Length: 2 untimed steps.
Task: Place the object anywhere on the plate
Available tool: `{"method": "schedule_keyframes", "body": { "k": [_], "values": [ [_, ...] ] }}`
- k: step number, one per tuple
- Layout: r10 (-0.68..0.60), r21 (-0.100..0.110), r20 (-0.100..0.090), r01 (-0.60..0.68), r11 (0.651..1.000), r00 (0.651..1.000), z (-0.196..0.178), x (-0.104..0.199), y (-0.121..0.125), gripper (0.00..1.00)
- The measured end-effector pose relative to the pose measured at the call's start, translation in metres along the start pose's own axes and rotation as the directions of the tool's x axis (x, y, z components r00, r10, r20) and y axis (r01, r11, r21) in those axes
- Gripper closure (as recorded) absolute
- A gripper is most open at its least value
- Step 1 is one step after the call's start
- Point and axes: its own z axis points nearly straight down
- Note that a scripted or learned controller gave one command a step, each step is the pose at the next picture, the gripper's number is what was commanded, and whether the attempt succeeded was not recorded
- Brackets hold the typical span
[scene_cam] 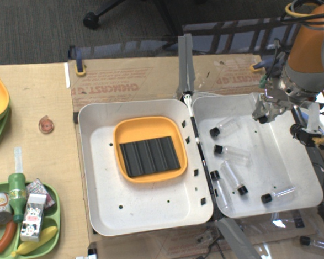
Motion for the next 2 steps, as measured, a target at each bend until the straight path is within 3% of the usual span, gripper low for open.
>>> {"method": "schedule_keyframes", "body": {
  "k": [1, 2],
  "values": [
    [-0.175, 0.002, 0.001, 0.175, 0.985, 0.985, 0.004, -0.032, 0.044, 1.00],
    [-0.426, -0.004, 0.002, 0.426, 0.905, 0.905, -0.034, -0.060, 0.063, 1.00]
  ]
}}
